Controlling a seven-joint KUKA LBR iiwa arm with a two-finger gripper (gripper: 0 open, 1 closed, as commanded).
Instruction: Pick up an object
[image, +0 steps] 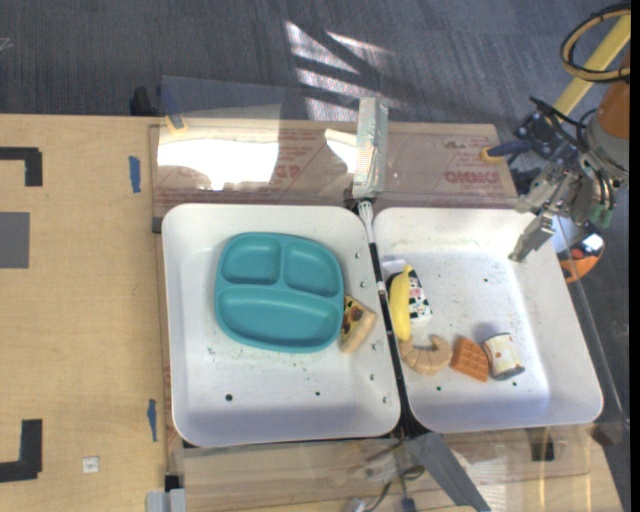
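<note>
Banana (400, 306) lies in the right bin (560, 400); gripper (535, 235) hovers above it, jaws released, grasping nothing.

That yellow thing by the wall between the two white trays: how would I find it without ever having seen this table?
Start at the right bin and follow its left wall. The banana lies lengthwise there. It is the only plain yellow, long piece; the croissant below it is tan and curled.

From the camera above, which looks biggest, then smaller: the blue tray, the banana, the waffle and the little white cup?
1. Blue tray, by far the biggest.
2. Banana.
3. Waffle and white cup: they look about alike, so I can't rank them.
</note>
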